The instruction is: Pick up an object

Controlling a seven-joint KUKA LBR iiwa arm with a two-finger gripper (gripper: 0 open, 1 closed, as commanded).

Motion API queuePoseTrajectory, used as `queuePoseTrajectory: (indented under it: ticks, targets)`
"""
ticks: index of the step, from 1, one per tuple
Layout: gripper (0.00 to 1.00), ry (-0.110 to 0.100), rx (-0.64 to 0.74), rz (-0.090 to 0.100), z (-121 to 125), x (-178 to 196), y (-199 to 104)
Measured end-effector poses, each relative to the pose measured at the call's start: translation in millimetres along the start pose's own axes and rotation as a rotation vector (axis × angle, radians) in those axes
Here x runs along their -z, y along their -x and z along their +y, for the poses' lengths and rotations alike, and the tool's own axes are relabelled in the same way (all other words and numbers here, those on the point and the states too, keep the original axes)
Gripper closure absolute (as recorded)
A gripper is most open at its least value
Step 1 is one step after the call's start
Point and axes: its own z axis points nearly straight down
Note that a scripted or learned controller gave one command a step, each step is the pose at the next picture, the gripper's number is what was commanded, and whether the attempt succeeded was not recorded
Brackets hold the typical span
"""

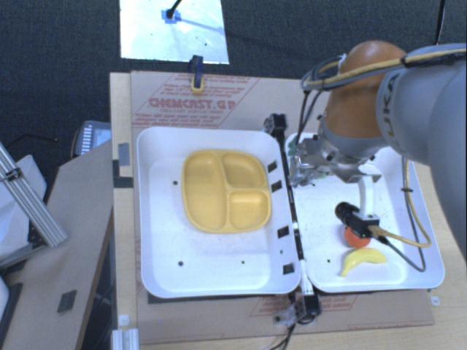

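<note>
Looking down from the one overhead camera, there are two shallow white plastic bins side by side on a bench topped with printed cardboard. The left bin (160, 268) holds a single yellow divided plate (225, 190), smooth plastic with rounded corners and three compartments, sitting about mid-bin.

The right bin (423, 268) is partly covered by the arm (408, 93), which comes in from the right of the frame and gets cut off at that edge. Grey casing, glossy orange band at the wrist. The gripper (300, 168) is down by the upper left corner of the right bin, close to the divider between the bins, but it's a jumble of metal and cables there, so I honestly can't tell how it's set or whether it has anything.

Toward the lower middle of the right bin: one small yellow banana (363, 259), curved and matte, lying loose on the bin floor. Just above it is an orange-red object (357, 232), partly hidden by a black fitting, so its shape is hard to call. A yellow cable loops past both.
</note>
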Motion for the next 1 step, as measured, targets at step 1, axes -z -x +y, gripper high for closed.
queuePoseTrajectory:
  ticks: [1]
  targets:
    - [1.0,0.002,0.001,0.0,-11.5,19.0,-50.3]
